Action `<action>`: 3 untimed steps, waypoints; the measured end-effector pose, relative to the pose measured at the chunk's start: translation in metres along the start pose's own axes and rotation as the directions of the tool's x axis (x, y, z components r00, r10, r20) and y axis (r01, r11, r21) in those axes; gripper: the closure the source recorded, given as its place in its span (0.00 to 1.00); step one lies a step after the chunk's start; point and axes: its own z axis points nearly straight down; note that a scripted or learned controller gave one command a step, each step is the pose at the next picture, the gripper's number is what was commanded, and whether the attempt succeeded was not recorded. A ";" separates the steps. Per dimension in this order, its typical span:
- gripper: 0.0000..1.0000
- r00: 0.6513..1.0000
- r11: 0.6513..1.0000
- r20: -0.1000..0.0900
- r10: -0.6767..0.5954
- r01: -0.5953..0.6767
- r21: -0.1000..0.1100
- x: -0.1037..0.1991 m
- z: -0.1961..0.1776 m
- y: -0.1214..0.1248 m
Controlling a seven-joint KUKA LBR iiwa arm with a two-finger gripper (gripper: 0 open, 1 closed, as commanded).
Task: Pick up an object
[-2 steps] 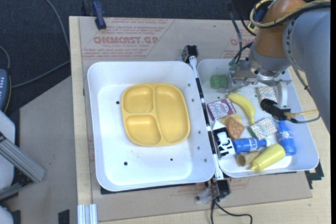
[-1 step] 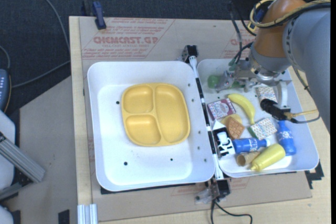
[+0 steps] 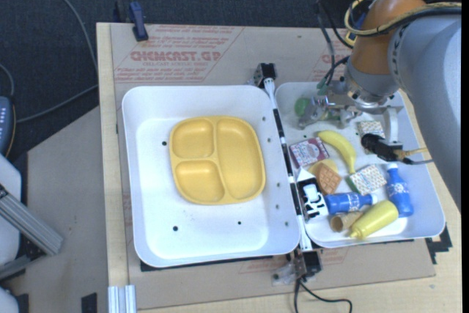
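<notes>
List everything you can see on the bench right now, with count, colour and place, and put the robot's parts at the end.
bins: 2, white, side by side on the bench
divided plate: 1, yellow, three compartments, middle of the left bin
banana: 1, yellow, centre of the right bin
squeeze bottle: 1, yellow, near edge of the right bin
blue bottles: 2, blue with white, near half of the right bin
green item: 1, green, far left corner of the right bin, too small to identify
small packets: several, mixed colours, around the banana
clamp: 1, blue, far left edge of the bench
arm: 1, grey with orange band, over the right bin
gripper: 1, metal, low over the far part of the right bin
</notes>
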 end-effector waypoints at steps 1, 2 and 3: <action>0.00 1.000 0.999 0.004 0.001 -0.001 -0.034 -0.007 -0.004 -0.033; 1.00 1.000 0.999 0.004 0.001 -0.001 -0.035 -0.006 -0.014 -0.033; 0.00 1.000 0.999 0.003 0.001 -0.001 -0.035 -0.006 -0.014 -0.033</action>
